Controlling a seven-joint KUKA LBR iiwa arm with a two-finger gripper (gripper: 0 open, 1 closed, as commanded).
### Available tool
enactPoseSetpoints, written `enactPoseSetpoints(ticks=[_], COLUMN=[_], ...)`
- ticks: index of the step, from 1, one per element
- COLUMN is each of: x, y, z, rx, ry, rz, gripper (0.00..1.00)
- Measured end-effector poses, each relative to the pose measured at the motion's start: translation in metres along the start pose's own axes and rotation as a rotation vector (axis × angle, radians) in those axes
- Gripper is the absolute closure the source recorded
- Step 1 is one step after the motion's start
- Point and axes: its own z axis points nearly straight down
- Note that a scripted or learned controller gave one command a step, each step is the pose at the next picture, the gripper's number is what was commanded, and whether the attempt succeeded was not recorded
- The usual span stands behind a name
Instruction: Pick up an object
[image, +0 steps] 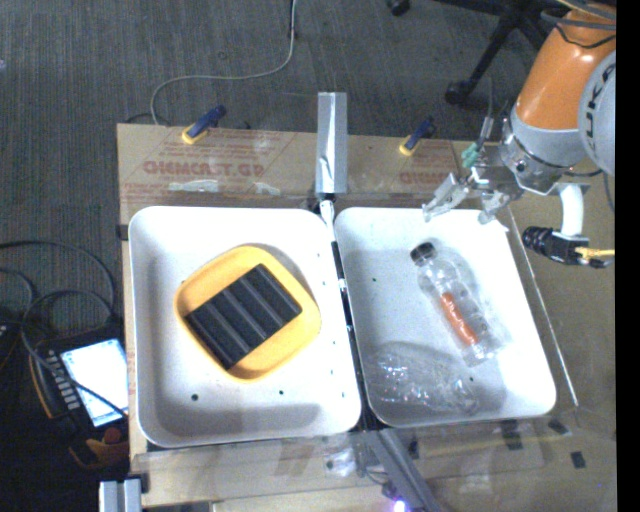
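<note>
At the bottom of the frame, the near edge of the bench shows bare wood with strips of tape. Just above it, in the lower part of the right bin, lies a crumpled piece of clear plastic wrap, close to the bin's near wall. Higher in the same bin, a clear plastic bottle lies on its side at a slant, its dark cap toward the upper left and something orange-red inside its lower half. It touches nothing but the bin floor and sits apart from the wrap.

The left bin holds a yellow tray with a black ribbed insert, lying tilted near the bin's centre. To the far left, off the bench, a small lit screen sits among black cables.

Further up, at the upper right, the gripper hangs over the far rim of the right bin, above and apart from the bottle. Its fingers are spread wide, with nothing between them. Behind it rises the orange band of the arm.

Along the far edge, a cardboard sheet lies under two blue-and-yellow clamps.
</note>
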Motion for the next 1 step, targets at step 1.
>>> enactPoseSetpoints(ticks=[1], x=[-0.0091], y=[-0.0154], z=[0.1543], rx=[-0.003], ry=[-0.002], rz=[0.003], gripper=[0.0])
